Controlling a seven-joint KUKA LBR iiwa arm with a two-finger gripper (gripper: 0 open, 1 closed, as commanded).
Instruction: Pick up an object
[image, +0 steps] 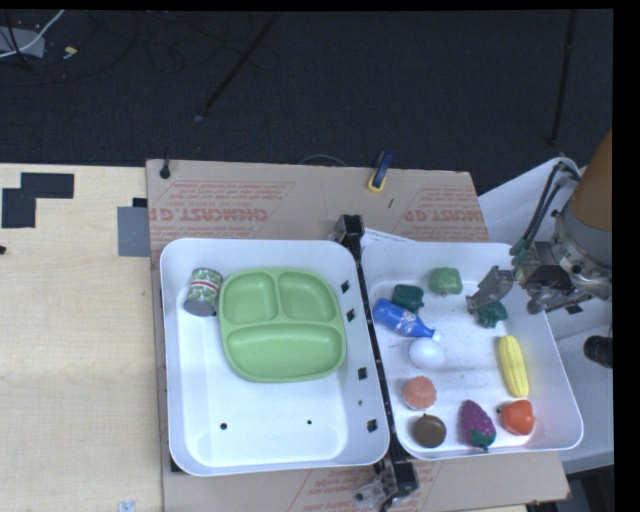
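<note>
The right bin (560, 360) holds several toy foods. Among them are a light green piece (446, 281), a dark green piece (407, 296), a blue bottle (402, 320), a white egg (425, 352) and a yellow corn cob (513, 365). At the front lie a pink round item (420, 392), a brown one (430, 430), a purple eggplant (478, 423) and a red-orange tomato (517, 417). My gripper (517, 290) hangs over the bin's far right part, fingers apart. Nothing sits between them. A small dark green object (491, 314) lies just below the left finger (491, 285).
The left bin (190, 400) carries a green divided plate (282, 325) and a small tilted can (204, 292) at its far left corner. A black divider (365, 340) runs between the bins. Cardboard (260, 205) lies under both, with a blue-yellow clip (379, 172) at its back edge.
</note>
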